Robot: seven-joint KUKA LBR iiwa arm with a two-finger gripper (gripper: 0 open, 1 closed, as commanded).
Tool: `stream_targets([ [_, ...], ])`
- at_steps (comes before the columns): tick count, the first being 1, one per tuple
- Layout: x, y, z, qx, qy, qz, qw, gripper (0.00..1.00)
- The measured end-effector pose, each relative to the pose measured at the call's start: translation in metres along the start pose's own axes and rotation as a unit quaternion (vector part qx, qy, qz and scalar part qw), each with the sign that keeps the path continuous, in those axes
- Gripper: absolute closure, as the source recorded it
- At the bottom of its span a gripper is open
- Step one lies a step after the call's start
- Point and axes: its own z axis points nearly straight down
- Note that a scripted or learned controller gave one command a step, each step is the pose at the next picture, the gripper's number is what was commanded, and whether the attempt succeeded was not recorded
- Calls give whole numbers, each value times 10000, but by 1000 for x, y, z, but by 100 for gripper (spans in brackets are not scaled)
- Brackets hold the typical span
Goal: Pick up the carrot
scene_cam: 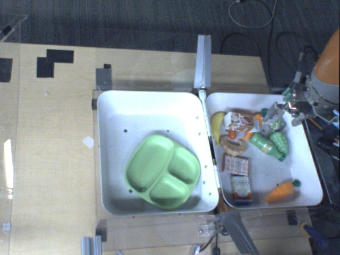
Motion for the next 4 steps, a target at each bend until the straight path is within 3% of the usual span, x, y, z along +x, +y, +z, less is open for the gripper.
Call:
stream_targets([
  [1, 37, 48, 116, -48, 4, -227, 9997, 0],
  [2, 34, 50, 126, -199, -12, -198, 9996, 0],
  [3, -19, 21, 158, -32, -12, -815, 9967, 0],
  [4, -18, 24, 145, -76, -11, -822, 9966, 100],
])
